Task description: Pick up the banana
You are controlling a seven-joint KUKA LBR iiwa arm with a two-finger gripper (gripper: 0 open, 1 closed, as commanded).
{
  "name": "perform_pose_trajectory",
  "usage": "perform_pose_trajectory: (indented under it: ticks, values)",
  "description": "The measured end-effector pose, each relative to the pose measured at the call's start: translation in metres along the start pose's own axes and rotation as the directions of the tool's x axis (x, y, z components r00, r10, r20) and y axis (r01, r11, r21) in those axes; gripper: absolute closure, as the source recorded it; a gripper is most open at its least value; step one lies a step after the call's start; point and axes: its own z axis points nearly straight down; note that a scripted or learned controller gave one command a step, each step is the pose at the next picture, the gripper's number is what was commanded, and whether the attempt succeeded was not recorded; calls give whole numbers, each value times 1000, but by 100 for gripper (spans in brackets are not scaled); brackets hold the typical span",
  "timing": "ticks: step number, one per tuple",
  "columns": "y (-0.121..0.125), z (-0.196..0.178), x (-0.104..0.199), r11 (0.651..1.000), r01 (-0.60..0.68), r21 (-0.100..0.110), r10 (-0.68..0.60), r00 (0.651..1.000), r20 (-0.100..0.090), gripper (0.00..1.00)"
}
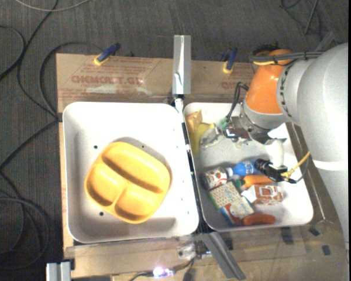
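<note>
Claw [217,132] low in right bin [304,215], upper left part, right beside banana [194,123]; can't tell its state or whether it has anything. Banana lies in bin's top-left corner against wall. Packets, bottle, sausage heaped lower right. Yellow divided plate [128,180] in left bin [76,127].

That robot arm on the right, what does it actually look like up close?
The arm is thick, smooth and rounded, pale grey, with a bright orange band above its wrist. Below the band sits a darker metallic gripper assembly. Thin black cables loop around the wrist, and a yellow wire trails beside it.
</note>
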Motion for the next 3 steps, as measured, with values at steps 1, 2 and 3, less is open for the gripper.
perform_pose_trajectory:
  ticks: [1,2,3]
  values:
    - [38,2,-14,950,-310,29,310,951,8,0]
    - [38,2,-14,950,-310,27,310,951,9,0]
    - [38,2,-14,950,-311,26,310,951,9,0]
